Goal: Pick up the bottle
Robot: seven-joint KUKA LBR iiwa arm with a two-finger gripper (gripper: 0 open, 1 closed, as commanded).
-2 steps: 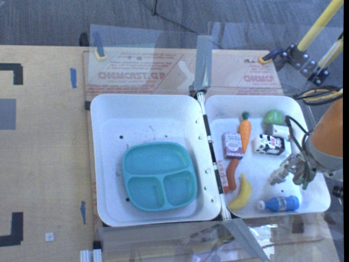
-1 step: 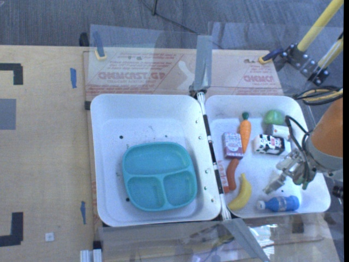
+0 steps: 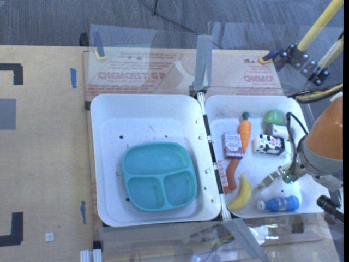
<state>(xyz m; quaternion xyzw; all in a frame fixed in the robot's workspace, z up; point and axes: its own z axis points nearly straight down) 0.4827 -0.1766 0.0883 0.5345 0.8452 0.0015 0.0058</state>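
Note:
The bottle is small and blue with a white cap at its left end. It lies on its side near the front edge of the right bin. My gripper hangs just above and behind it, at the end of the grey arm reaching in from the right under its orange band. Nothing shows as held in the gripper, and the bottle rests on the bin floor apart from it.
Sharing the right bin are a banana, a brown sausage, a pink carton, a carrot, a black-and-white carton and a green object. A teal divided tray lies in the left bin.

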